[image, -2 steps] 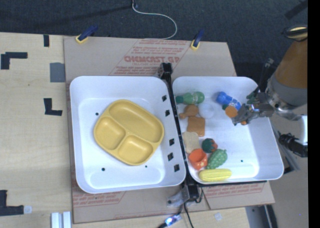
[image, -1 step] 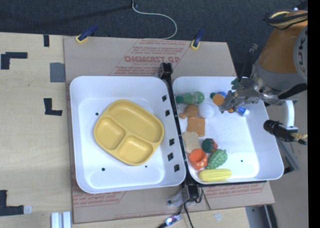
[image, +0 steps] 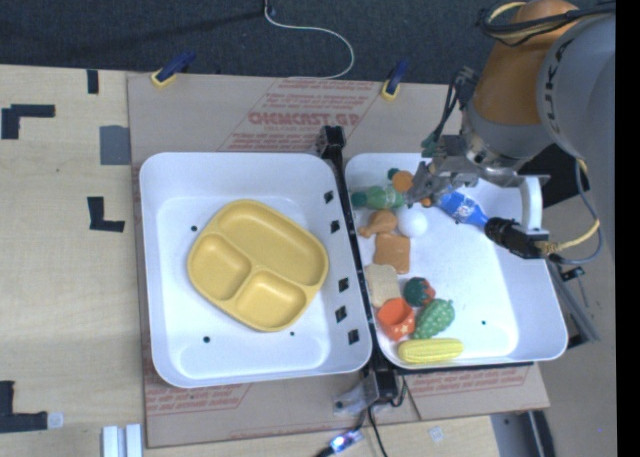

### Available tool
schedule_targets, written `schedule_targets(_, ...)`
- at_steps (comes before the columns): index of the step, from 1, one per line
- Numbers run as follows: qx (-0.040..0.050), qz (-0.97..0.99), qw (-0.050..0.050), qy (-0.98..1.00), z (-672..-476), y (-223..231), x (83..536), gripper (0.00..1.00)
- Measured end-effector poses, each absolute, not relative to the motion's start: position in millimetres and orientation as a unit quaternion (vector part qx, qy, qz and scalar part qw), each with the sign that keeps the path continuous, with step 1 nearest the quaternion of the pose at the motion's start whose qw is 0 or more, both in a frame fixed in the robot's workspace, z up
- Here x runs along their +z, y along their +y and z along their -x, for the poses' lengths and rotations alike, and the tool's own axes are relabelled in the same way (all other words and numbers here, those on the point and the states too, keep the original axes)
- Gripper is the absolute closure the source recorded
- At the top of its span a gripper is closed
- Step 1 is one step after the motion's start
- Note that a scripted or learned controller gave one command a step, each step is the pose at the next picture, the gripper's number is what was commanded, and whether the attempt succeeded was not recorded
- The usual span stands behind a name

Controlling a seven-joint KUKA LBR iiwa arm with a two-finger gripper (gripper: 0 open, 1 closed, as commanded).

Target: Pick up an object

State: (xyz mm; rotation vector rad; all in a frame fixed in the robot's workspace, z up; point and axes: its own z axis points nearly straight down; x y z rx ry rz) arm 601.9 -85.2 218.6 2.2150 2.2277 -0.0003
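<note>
The right bin holds a heap of toy food along its left side. At the back lie a green vegetable, a small orange ball, a white ball and a blue bottle. My gripper hangs low over the bin's back left part, between the orange ball and the blue bottle and just above the white ball. Its tip is dark and partly merges with the objects under it. Nothing is visibly lifted.
Further forward in the right bin are a brown pastry, a bread slice, a red fruit, an orange pepper, a green knobbly piece and a corn cob. The left bin holds a yellow divided plate.
</note>
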Motion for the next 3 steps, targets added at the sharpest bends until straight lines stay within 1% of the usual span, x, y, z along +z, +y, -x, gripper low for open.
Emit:
schedule_targets(1,-0.0011,-0.706,-0.001,0.708,-593.1,-71.5,221.1,1.0)
schedule_targets(2,-0.0006,-0.707,0.0,0.708,-603.0,-79.8,223.0,1.0)
schedule_targets(3,-0.0003,-0.706,0.0,0.708,-606.0,-72.1,233.5,1.0)
